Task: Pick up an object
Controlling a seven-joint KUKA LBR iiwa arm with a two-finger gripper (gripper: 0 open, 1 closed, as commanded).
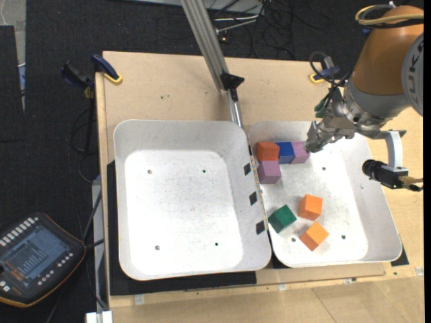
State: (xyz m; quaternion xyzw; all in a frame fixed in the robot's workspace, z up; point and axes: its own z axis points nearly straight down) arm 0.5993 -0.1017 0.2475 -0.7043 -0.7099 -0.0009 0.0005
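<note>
The right bin [377, 247] holds several blocks. At its back left stand an orange-red block [267, 151], a blue block [285, 151], a small purple block [300, 153] and a bigger purple block [269, 171] just in front of the orange-red one. Nearer the front lie a green block [282, 217] and two orange blocks [310, 206] [314, 235]. My gripper [316, 140] hangs at the bin's back, right beside the small purple block, its tip dark and blurred against the wrist.
The left bin [128, 147] sits beside the right one, its white floor speckled. A metal pole [205, 36] slants down to the bins' shared back edge. A black camera unit [380, 171] juts from the arm over the right bin's right wall.
</note>
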